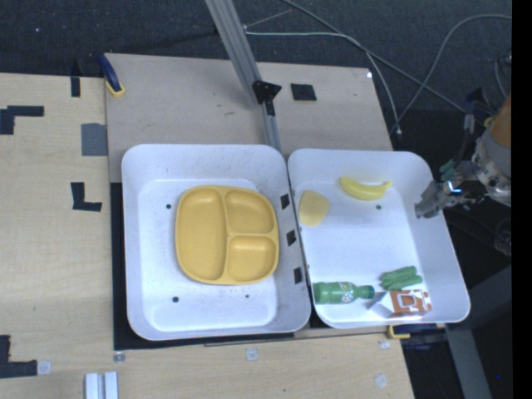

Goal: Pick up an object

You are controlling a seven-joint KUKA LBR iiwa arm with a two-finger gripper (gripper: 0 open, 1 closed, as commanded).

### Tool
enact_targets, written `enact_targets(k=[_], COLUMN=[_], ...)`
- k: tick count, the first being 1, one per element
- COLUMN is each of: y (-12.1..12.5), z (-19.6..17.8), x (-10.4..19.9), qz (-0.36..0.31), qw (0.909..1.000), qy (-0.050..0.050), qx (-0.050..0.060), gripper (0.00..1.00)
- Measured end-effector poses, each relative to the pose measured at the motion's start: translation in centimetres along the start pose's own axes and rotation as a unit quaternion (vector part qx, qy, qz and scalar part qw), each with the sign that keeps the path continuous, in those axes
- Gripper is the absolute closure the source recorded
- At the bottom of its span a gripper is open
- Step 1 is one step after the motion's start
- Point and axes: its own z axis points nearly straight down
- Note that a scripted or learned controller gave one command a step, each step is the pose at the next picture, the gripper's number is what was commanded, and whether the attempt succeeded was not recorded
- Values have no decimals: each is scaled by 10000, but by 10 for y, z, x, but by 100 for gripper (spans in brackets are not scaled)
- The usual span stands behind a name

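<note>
1. The tabletop is taken up mostly by two white bins side by side, the left bin and the right bin.
2. A yellow divided plate is sat in the middle of the left bin, and nothing else is seen in there.
3. All the grabbable stuff is found in the right bin: a banana near the far wall, a pale yellow round piece close to the left wall, and along the near edge a green bottle, a green vegetable and a small orange and white carton.
4. The claw is seen at the right rim of the right bin, well apart from everything. How far open it is can't be told, too small and blurry, and nothing is seen in it.
5. Progress-wise, the pick looks not yet started: every item is lying in the bin. Choosing one, reaching in, gripping and lifting are all left.
</note>
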Motion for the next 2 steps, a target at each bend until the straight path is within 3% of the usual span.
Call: enact_targets(k=[2], y=[19], z=[-7], x=[108], qz=[-28], qw=[10000], qy=[15], qx=[19], gripper=[100])
